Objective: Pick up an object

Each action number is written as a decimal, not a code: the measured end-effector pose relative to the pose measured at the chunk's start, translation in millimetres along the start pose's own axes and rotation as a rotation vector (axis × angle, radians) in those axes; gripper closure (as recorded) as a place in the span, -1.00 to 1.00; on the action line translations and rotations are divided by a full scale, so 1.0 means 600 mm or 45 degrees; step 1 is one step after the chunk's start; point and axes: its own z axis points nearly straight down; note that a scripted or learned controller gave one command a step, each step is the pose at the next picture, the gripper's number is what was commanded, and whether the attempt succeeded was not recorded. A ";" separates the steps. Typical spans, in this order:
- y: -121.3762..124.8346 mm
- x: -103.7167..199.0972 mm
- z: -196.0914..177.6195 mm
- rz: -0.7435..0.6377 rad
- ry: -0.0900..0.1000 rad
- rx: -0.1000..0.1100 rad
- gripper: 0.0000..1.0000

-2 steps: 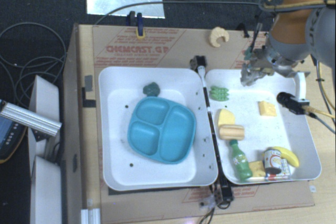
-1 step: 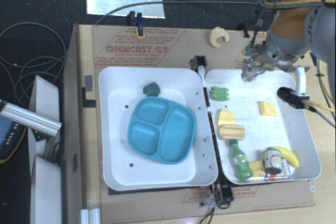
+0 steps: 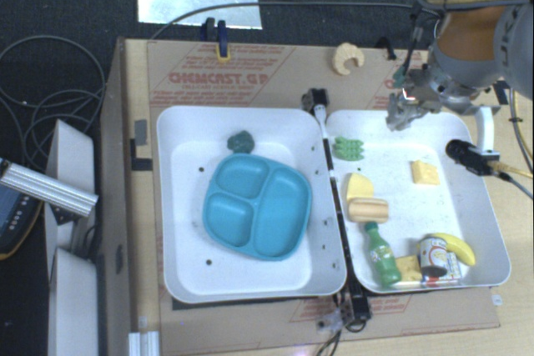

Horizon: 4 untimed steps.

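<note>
1. Start at the near rim of the right bin (image 3: pixel 471 208): find a green bottle (image 3: pixel 382 254) lying on its side, a small can (image 3: pixel 435 257) and a banana (image 3: pixel 458 249) crowded into the corner. Probably just scattered there as loose pick targets, not arranged.
2. Move back a little along the divider: note a tan bun-like piece (image 3: pixel 367 208) touching a yellow wedge (image 3: pixel 359 185), both close against the wall between the bins, so awkward to straddle.
3. Look across to the left bin (image 3: pixel 188 179): see a blue divided plate (image 3: pixel 254 207) lying flat in the middle, with a dark green lump (image 3: pixel 241 142) just beyond its far edge.
4. Return to the right bin, farther in: pick out a yellow block (image 3: pixel 425 172) lying alone on bare floor, and a green knobbly piece (image 3: pixel 348 148) near the divider. Judge the block the easiest candidate, having room on every side.
5. Reach the far rim of the right bin: find the gripper (image 3: pixel 399 117) hanging there, tilted in from the right, above the rim and carrying nothing visible. Cannot tell whether clenched or released. Seems poised before a descent, well apart from every object in the bin.
6. Beyond, on the bench board: spot a beige lump (image 3: pixel 348 58) outside both bins.
</note>
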 end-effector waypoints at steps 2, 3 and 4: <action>0.059 -0.130 0.114 0.007 -0.002 0.006 -1.00; 0.063 -0.128 0.092 0.000 -0.004 -0.003 1.00; 0.063 -0.038 0.094 0.001 0.001 0.001 1.00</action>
